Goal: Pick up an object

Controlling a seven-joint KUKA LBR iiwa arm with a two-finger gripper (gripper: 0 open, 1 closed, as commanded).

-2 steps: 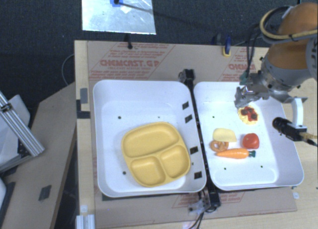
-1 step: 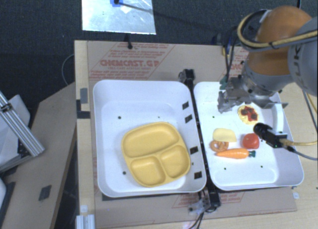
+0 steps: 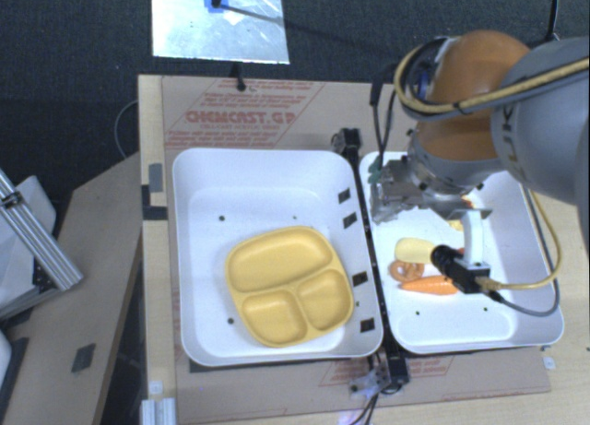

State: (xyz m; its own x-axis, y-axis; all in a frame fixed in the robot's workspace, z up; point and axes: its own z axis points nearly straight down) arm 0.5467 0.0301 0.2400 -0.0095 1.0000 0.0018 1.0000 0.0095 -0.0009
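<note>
Yellow lump (image 3: 415,250): lies in the left half of the right bin (image 3: 502,333), close to the wall shared with the left bin (image 3: 189,230). Just below it sit a small orange-brown piece (image 3: 402,272) and an orange carrot (image 3: 430,289) lying flat, roughly crosswise; the three look to be touching or nearly so, a tight cluster. My pincer (image 3: 395,200) hangs over the upper left corner of the same bin, above the cluster and near the dividing wall. I cannot tell from this slant whether it is spread or pressed together, because my wrist housing covers it. Nothing is visibly held. Judgement: I am parked over this bin because it holds the loose, small items. The left bin carries a divided yellow tray (image 3: 290,285), broad and flat, likely a poor fit for a two-finger pinch. The pick is not yet made. Risk: the lump sits close to the wall and against its neighbours, so a descent may clip the rim or nudge the carrot rather than close on one piece.
</note>
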